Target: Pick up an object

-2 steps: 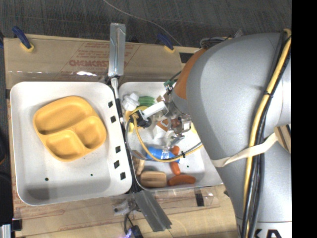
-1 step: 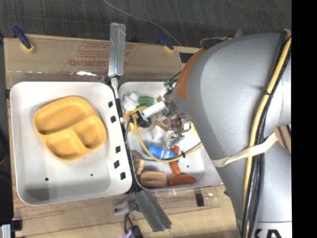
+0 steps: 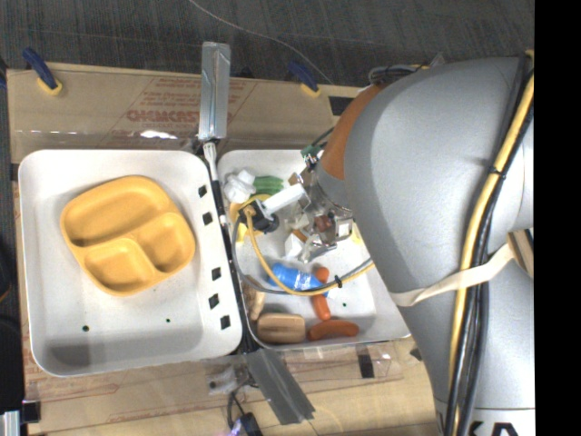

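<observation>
The grey arm reaches from the right down into the right bin [image 3: 363, 312]. Its gripper [image 3: 318, 234] hangs low over the middle of that bin, amid cables and metal parts. Just below it lies a blue object [image 3: 295, 277]. Small orange-red pieces [image 3: 321, 305] and a longer one [image 3: 334, 331] rest near the bin's front, beside a tan block [image 3: 280, 327]. A white bottle-like item [image 3: 238, 187] and a green item [image 3: 269, 185] sit at the bin's back. A yellow cable loops through the bin [image 3: 259, 257].
The left bin [image 3: 54, 334] holds a yellow divided tray [image 3: 127, 232]. A metal divider [image 3: 214, 89] stands between the bins at the back. The arm's large grey body covers the right side of the bench.
</observation>
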`<state>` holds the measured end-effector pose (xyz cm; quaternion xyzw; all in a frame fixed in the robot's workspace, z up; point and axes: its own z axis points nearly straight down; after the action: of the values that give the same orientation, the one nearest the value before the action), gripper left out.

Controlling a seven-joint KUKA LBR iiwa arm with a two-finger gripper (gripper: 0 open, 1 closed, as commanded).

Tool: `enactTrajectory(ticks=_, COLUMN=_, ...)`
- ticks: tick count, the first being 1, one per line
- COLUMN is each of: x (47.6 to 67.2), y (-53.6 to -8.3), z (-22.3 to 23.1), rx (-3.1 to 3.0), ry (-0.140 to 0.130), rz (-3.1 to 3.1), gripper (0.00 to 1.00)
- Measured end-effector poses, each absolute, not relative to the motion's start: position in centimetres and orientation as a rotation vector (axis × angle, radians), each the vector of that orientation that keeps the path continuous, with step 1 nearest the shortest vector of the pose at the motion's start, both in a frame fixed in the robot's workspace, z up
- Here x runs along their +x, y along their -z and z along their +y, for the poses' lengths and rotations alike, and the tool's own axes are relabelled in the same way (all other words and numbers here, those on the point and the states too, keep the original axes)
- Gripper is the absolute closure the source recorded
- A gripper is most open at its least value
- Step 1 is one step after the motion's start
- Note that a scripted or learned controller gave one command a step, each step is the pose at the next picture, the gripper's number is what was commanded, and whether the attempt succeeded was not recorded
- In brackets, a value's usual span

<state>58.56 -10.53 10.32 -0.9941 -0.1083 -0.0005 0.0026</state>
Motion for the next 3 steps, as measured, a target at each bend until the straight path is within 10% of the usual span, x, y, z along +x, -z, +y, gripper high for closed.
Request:
enactTrajectory(ticks=1, x=62.7, y=-15.6, z=-9.8, rx=-3.123, ry=0.001, rz=-0.326, gripper=1.0)
enactTrajectory(ticks=3, x=62.8, y=-26.3, z=-8.4, rx=-3.126, ry=0.007, rz=-0.325, gripper=1.0)
